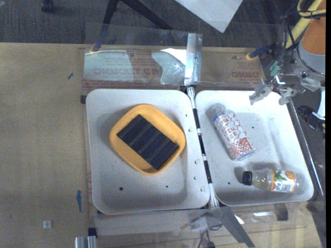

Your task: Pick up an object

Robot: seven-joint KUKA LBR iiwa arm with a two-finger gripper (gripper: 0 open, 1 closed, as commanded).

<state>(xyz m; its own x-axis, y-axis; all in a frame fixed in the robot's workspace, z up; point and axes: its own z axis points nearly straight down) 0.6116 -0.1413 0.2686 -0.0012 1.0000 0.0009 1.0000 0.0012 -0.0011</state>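
Note:
In the right bin (289, 133) lie a red-and-white patterned can (233, 132) on its side and a small juice bottle (270, 180) with a black cap near the front. The left bin (103, 180) holds an orange square dish with a dark ribbed insert (147, 138). My gripper (270, 93) hovers over the back right corner of the right bin, fingers spread apart with nothing between them. It stands well behind the can and the bottle.
A clear plastic wall and a metal post (192, 61) stand behind the bins. The wooden bench (41, 138) extends to the left. Cables and the arm's wrist (310, 50) crowd the right edge.

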